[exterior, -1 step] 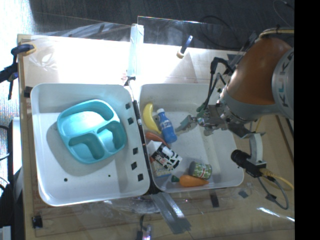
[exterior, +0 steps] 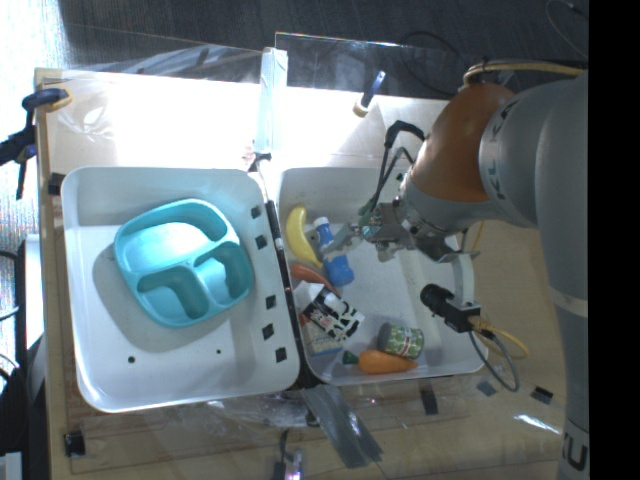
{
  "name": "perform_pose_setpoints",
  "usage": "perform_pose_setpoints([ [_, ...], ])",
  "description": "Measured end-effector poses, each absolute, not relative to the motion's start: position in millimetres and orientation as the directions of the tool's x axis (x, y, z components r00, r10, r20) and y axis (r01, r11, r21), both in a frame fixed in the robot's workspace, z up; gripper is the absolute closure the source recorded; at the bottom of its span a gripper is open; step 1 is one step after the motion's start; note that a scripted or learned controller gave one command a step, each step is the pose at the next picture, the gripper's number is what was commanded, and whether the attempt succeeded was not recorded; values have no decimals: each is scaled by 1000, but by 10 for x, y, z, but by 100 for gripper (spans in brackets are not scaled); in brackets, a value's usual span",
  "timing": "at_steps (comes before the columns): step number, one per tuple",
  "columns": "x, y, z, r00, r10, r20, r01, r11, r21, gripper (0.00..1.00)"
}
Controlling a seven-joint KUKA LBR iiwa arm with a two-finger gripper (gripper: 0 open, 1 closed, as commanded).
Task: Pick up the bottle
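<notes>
Grey and orange, the arm [exterior: 500, 158] looms closest to the lens, hiding whether the claw [exterior: 375, 230] is apart or together; that cannot be told. It hovers in the right bin [exterior: 440, 368], near the bottle [exterior: 330, 253], which lies beside the banana [exterior: 297, 233]. Crowding is the risk: a descent could nudge the banana or trap it too. Farther off sit a can [exterior: 401, 341], a carrot [exterior: 385, 363] and the blue tray [exterior: 182, 261].

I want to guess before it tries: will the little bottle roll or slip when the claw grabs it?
Probably a bit. The bottle looks small, round and smooth, lying on its side, so it could roll or slip. It rests against the banana, which may stop it rolling left. It looks like light plastic, so a nudge could shove it.
</notes>
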State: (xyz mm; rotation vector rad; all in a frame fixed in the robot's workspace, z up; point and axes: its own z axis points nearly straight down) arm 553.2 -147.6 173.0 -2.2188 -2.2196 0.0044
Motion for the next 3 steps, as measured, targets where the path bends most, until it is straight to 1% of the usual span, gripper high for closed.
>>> perform_pose_setpoints([
  [1, 5923, -1402, 942, 29, 1000, 1, 1000, -29, 0, 0],
  [2, 5917, -1403, 1035, 26, 1000, 1, 1000, -26, -4, 100],
  [3, 5953, -815, 1927, -48, 999, 1, 999, 48, -1, 100],
])
